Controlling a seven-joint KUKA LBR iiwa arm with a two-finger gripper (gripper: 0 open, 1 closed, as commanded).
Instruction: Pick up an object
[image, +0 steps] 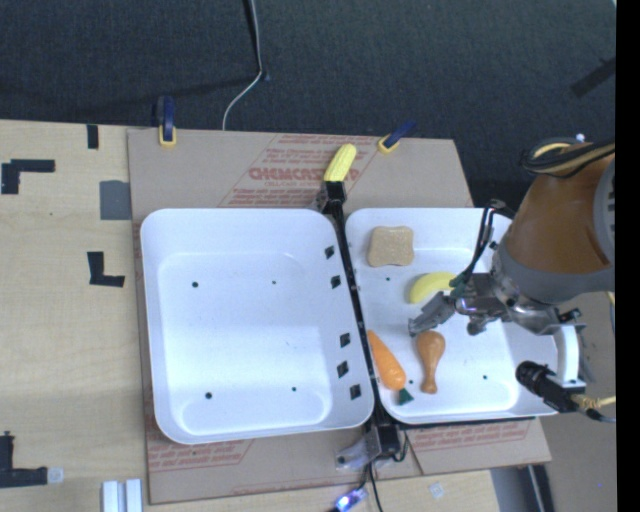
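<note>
The right bin (460, 400) holds a tan bread slice (390, 246) at its back, a yellow banana-like piece (430, 287) in the middle, an orange carrot (386, 362) near the divider, and a brown chicken drumstick (430, 358) beside it. My gripper (432, 319) hangs over the right bin, just above the drumstick's top end and below the yellow piece. Its fingers (424, 322) point left, and nothing shows between them.
The left bin (240, 320) is white with a few small dark dots. A yellow clamp (340, 165) sits at the back of the divider between the bins. A small green bit (404, 396) lies at the right bin's front left corner. The bins rest on cardboard.
</note>
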